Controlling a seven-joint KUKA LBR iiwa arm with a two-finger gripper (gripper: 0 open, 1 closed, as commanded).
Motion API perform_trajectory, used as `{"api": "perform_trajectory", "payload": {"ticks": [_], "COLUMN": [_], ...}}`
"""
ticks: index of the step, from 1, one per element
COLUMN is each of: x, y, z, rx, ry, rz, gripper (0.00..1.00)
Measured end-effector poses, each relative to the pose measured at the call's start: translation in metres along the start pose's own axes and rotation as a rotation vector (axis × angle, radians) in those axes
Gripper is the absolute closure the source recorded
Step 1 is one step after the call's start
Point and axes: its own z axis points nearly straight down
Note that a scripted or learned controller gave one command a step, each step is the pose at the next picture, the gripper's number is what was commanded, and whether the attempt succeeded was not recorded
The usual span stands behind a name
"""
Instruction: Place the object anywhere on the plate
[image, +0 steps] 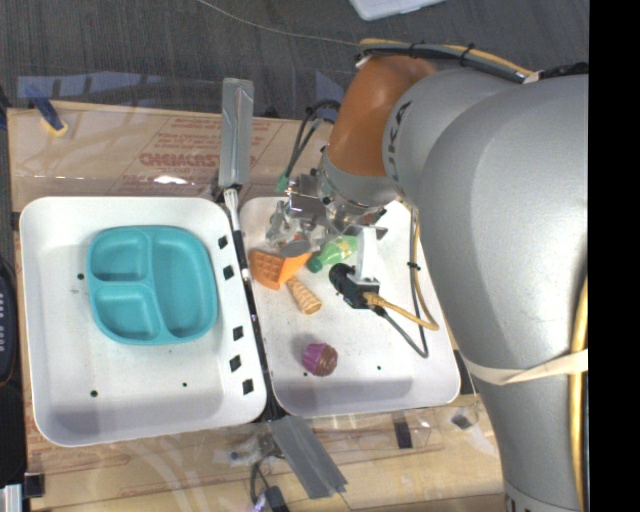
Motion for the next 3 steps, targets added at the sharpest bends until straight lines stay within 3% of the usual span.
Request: {"api": "perform_trajectory", "payload": {"ticks": [1, 2, 3], "x": [0.075, 0.123, 0.122], "y": [-0.007, -0.065, -0.064], "z": [-0.001, 0.001, 0.001], "rx": [-0.002, 0.003, 0.003], "ry": [0.000, -0.002, -0.003], "rz": [-0.063, -0.155, -0.153], "gripper": [1.00, 1.00, 0.00]}}
